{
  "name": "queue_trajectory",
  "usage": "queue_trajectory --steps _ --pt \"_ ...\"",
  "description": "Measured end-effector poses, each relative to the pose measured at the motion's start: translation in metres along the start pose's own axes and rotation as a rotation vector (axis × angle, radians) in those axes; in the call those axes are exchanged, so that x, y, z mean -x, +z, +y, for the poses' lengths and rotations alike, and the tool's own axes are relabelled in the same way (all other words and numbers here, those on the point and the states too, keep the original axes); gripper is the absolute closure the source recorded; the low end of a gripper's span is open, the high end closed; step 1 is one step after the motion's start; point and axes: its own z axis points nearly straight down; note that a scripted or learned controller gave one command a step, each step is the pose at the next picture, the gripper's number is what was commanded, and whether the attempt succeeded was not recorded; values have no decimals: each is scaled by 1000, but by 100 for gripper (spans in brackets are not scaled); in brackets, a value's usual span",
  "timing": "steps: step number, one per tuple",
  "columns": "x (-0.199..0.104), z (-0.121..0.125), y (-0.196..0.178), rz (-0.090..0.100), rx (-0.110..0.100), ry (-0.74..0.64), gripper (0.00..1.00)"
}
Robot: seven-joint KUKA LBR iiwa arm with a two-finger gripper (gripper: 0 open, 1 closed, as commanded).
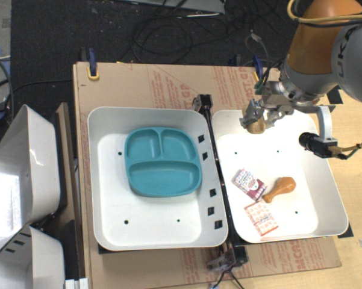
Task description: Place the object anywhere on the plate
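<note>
From where I stand, the teal plate is the thing to steer by: it lies flat in the left bin, a three-compartment dish with two small wells along its far side and one long well nearer me, and nothing rests on it. Just to the right of the plate, past the black divider strip where the two bins meet, sits the right bin, and all the loose items are in there. Closest to the plate is a small pink-and-white packet, lying tilted; touching or nearly touching its right corner is a tan drumstick-shaped toy, with its fat end pointing away from the plate and its thin end toward the packet. A second packet, pale with a red pattern, lies just nearer me than those two, well apart from the plate. The arm comes in from the right, its orange band bulging above the wrist, and the pincer hangs over the far left corner of the right bin, up and to the right of the plate, well clear of the three items. Something tan shows at its tip, but I cannot tell whether that is an object being pinched or part of the tool itself, nor whether it is spread or pressed together. Both bins rest on a brown cardboard-covered tabletop, with dark floor and cables beyond it.
</note>
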Motion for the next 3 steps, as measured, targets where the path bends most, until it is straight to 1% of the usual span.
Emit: queue_trajectory --steps 1,2,3 --pt "-49 -20 14 1 -1 0 100" --pt "-102 -39 10 1 -1 -2 100" --pt "-161 -47 8 1 1 -3 100"
